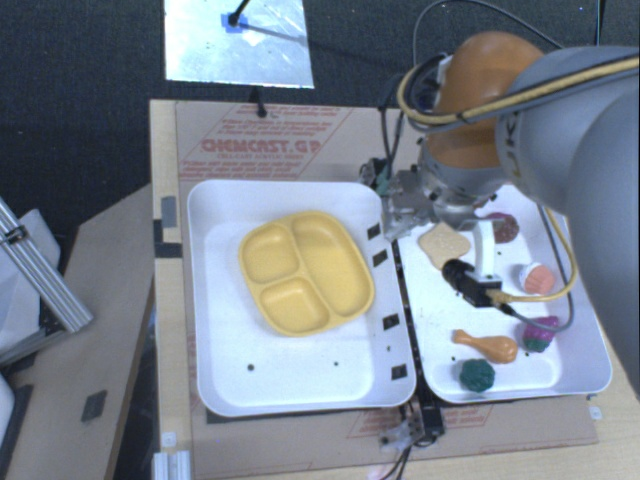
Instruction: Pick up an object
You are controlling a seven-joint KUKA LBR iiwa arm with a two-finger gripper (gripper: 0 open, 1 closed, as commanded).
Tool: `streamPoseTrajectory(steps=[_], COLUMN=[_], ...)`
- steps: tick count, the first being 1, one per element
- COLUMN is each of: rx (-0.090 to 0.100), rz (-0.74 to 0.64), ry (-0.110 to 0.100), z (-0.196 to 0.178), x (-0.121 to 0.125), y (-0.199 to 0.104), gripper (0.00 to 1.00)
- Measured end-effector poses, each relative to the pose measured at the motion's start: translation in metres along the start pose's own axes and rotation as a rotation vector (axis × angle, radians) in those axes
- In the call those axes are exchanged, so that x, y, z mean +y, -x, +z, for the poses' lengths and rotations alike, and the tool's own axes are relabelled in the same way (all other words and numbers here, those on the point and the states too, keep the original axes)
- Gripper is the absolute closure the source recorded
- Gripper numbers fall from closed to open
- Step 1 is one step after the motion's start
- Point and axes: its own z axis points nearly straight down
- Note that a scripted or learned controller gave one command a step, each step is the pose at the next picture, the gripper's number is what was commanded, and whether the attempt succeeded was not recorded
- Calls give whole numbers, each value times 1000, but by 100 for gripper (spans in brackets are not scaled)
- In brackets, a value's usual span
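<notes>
A: Gripper (425,213) is hanging over the right bin (572,356), close to the rim it shares with the left bin (228,373); the wrist is covering it from above, so whether it is spread or pressed together I cannot tell

B: Which thing is it going for

A: I am guessing the toast (445,245), which is lying flat in the right bin's far left part, just beside the gripper. It is looking like a toy slice: light, fairly stiff, not fragile. Lying flat, it is offering only thin edges, so I am judging that a pinch across its width, low against the bin floor, is what it is asking for

B: Is anything easier lying around

A: The drumstick (487,346) is resting nearer the front, and its narrow end is looking like a good place to take hold, though smooth plastic may be slipping. The green lump (477,373) just in front of it is looking bumpy and easier to grip

B: What is getting hidden

A: The arm is cutting off the right bin's far right corner. A dark red ball (505,228) is peeking out beside the wrist, and I am not making out what it is. Whether the toast's far edge is touching the gripper, I cannot tell
</notes>
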Motion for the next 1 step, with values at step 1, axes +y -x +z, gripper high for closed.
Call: streamPoseTrajectory(steps=[1], rx=[0], rz=[0], ry=[-1], z=[2], x=[-13], y=[-50], gripper=[100])
